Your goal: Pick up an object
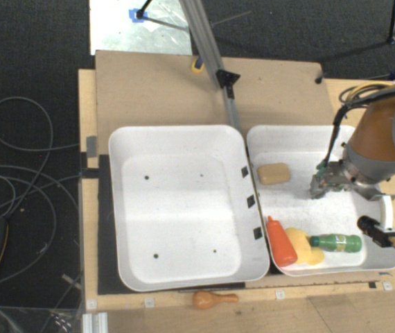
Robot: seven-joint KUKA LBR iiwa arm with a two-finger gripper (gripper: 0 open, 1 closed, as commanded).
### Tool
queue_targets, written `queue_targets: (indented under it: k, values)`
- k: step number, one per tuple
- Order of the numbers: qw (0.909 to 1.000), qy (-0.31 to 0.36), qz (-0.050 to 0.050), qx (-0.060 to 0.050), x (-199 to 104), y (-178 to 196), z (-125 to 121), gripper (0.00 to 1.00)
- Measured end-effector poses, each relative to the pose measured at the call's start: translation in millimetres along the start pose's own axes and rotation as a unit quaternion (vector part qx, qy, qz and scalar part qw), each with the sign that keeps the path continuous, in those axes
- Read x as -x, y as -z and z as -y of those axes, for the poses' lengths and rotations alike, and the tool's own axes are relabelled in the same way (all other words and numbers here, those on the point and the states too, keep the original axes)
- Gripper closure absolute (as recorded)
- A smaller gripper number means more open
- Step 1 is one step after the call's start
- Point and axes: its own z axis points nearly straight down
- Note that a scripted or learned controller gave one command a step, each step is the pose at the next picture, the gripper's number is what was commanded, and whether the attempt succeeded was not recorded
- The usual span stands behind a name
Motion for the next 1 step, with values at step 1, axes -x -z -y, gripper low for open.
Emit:
queue_targets:
  k: [1]
  values:
    - [1.0, 0.003, 0.0, 0.002, -10.2, 55.9, -2.5, 1.0]
